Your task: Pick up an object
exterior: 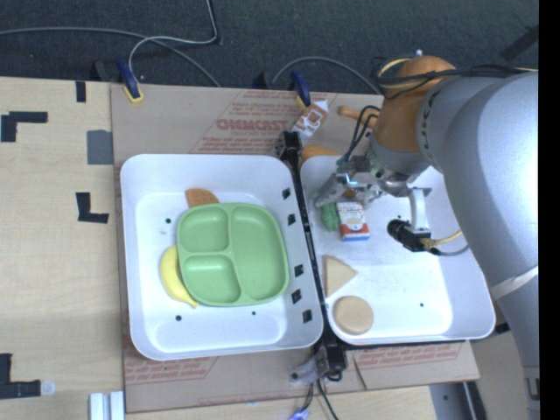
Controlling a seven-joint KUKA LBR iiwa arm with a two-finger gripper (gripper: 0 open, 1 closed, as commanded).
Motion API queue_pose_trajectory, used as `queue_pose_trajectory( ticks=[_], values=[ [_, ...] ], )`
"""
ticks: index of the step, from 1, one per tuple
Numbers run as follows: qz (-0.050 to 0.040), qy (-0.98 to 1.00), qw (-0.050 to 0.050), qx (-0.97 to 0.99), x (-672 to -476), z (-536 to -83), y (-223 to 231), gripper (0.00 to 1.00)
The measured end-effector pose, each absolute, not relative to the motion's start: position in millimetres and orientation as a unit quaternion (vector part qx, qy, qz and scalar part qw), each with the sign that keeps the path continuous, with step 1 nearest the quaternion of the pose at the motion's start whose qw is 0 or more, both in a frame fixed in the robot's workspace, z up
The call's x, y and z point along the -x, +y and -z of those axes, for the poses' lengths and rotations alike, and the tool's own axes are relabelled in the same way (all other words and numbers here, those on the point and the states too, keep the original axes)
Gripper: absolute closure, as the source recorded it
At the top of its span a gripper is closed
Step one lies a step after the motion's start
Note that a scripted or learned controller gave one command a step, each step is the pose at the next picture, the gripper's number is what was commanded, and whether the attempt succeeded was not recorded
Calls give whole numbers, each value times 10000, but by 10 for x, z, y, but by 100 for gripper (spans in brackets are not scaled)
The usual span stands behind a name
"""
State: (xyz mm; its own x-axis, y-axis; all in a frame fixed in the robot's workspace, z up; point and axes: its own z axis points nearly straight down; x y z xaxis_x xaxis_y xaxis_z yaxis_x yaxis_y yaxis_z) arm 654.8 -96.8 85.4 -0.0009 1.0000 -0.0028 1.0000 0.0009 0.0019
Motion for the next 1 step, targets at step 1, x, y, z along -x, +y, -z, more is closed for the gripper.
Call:
queue_pose_trajectory(
  ticks=[1],
  values=[
    [0,7074,13,-7068,-6555,-856,-1030,0]
  ],
)
